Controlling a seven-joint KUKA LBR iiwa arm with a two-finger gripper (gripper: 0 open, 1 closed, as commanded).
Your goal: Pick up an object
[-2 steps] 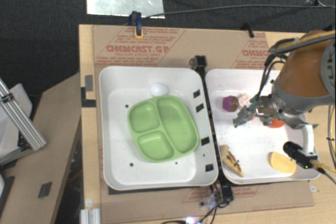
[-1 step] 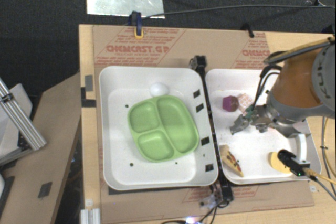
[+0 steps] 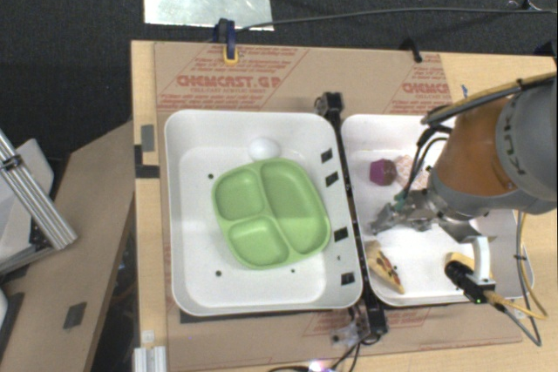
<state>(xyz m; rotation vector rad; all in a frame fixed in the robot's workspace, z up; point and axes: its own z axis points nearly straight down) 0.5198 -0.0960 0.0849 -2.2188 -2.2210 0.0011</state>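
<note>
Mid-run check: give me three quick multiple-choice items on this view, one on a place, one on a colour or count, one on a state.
1. Where does the green divided plate lie?
A. In the left bin
B. In the right bin
C. On the cardboard behind the bins

2. What colour is the small block at the back of the right bin?
A. Yellow
B. Purple
C. Blue

3. How does the plate rest?
A. Standing on edge against a wall
B. Upside down
C. Flat, compartments facing up

Answers: 1 A, the plate sits in the middle of the left bin's floor. 2 B, the block beside the arm is plainly purple. 3 C, its three compartments are open to the camera.
</note>
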